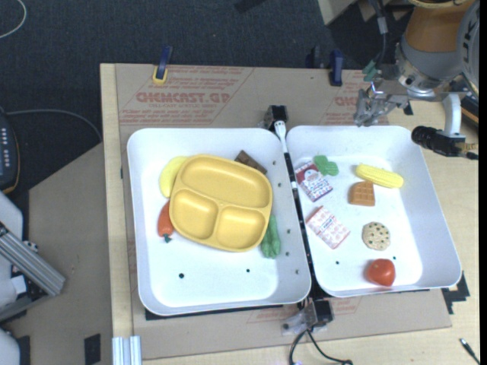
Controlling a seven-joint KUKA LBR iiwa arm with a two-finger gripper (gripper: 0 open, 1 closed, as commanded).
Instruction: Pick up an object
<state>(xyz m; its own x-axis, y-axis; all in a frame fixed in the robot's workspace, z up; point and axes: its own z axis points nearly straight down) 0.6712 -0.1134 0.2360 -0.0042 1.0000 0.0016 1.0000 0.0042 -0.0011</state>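
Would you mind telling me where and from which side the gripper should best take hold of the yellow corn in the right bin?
Probably from straight above, across the middle of the corn. It lies flat and long, running left to right, so closing across its narrow width should give the surest hold. The waffle sits close on its lower left, so a finger there has little room; the right bin floor on the far side is free.

Single fixed camera above bench, angled down, both white bins [144, 204] mid-frame, arm [437, 29] entering at upper right.
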